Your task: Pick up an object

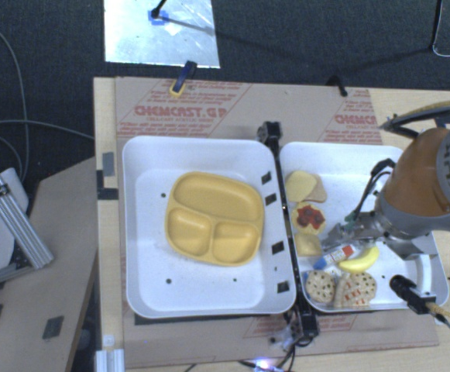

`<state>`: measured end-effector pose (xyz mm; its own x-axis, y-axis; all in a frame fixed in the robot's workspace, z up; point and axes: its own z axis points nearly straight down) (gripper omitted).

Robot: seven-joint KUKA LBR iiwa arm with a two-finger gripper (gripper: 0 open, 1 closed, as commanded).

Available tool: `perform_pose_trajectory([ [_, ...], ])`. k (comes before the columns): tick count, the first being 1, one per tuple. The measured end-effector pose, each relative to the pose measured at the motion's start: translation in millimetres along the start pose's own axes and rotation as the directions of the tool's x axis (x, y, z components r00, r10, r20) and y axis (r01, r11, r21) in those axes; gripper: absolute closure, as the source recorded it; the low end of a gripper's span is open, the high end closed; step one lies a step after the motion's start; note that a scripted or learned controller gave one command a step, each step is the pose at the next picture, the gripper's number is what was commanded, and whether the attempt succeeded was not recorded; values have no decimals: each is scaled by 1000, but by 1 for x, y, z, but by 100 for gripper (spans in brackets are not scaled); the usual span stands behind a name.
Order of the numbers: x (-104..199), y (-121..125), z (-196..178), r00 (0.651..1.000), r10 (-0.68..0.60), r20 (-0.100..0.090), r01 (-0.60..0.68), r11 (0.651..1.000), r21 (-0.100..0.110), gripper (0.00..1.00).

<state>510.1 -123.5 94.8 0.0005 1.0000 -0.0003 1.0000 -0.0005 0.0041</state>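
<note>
A pale yellow divided tray sits in the white left bin. In the white right bin lie a yellow banana, a red-and-tan piece and tan crackers. The grey arm carries an orange band.

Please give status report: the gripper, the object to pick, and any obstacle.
Gripper low in right bin, jaws unclear. Banana beside it, not held. Crackers, red piece crowd close.

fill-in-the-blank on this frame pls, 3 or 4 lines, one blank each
1. The yellow divided plate lies in the ____ bin.
2. The plate has ____ compartments.
3. The banana lies in the ____ bin.
4. The arm has an ____ band above the wrist.

Missing words: left; three; right; orange
</note>
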Motion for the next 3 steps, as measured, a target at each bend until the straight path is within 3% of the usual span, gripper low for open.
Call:
perform_pose_trajectory([
  [1, -4, -15, 11, 1000, 0, 0, 0, 1000, 3, 0],
  [2, 43, 86, 10, 1000, -12, 0, 12, 1000, -6, 0],
  [3, 31, 133, 10, 1000, -7, 1, 7, 1000, -2, 0],
])
